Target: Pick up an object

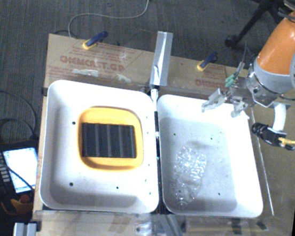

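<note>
Item one, left bin (59, 130): we record a shallow white tray holding a yellow dish (111, 138) with rounded corners and a dark ribbed insert set in its middle. It lies flat near the centre of the bin, well apart from every wall. We judge it stiff and of moderate weight, and its broad flat top offers little to pinch. A hold on the raised yellow rim, across one of the shorter sides, looks the likelier purchase.

Item two, right bin (248, 171): a second white tray, touching the first along the seam between them. In its lower middle lies a clear plastic piece (189, 171), crinkled and glinting. It may be a crushed bottle or a wad of wrapping, and the glare does not let us say which. We expect it to be very light, slippery, and ready to give or skid under pressure. A grip across its narrower middle, closing gently, seems best to us.

Item three, gripper (226, 102): it hangs over the far rim of the right bin, below the arm's orange band, well apart from the clear piece and from the dish. The jaws stand spread, with nothing between them.

Both bins rest on a brown board laid over the surface (106, 66).
</note>
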